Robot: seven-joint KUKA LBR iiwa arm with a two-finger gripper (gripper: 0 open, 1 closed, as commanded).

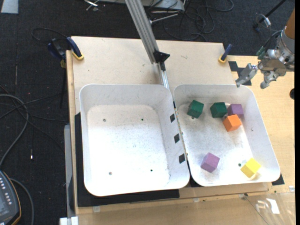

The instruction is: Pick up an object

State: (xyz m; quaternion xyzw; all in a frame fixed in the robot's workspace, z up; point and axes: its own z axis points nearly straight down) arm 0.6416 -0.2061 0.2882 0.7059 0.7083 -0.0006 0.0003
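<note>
The right bin [262,139] holds several small cubes. Two green cubes [196,109] [218,109] sit near its back wall, with a purple cube [236,109] and an orange cube [232,122] just to their right. Another purple cube [210,162] and a yellow cube [251,167] lie near the front. My gripper [255,76] hangs at the far right, above the back right corner of that bin, well above the cubes. Its two fingers are spread apart with nothing between them.
The left bin [89,125] stands beside the right one, sharing a middle wall. A slanted metal pole [143,25] rises from the bench behind the bins. Clamps sit at the board's back corners [75,50] [225,54].
</note>
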